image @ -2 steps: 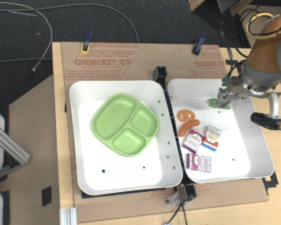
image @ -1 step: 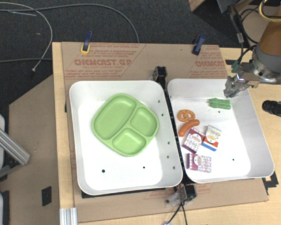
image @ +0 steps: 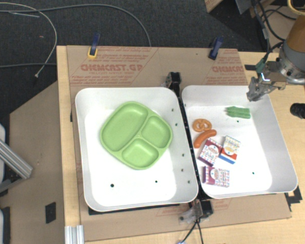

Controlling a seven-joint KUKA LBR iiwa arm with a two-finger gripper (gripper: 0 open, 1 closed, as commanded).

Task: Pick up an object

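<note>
Nothing is lifted yet: the green pod, pretzel, sausage and small packets all lie loose in the right bin. The tool hangs above that bin's far rim, near the pod; I cannot tell its state. By my reading, descent, grasp and lift all remain.

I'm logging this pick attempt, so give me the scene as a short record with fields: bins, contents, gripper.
left bin: green divided plate
right bin: green pea pod toy, pretzel, hot dog sausage, three small cartons
gripper: above right bin's far right corner, beside pea pod toy, holding nothing seen
arm side: right
</note>
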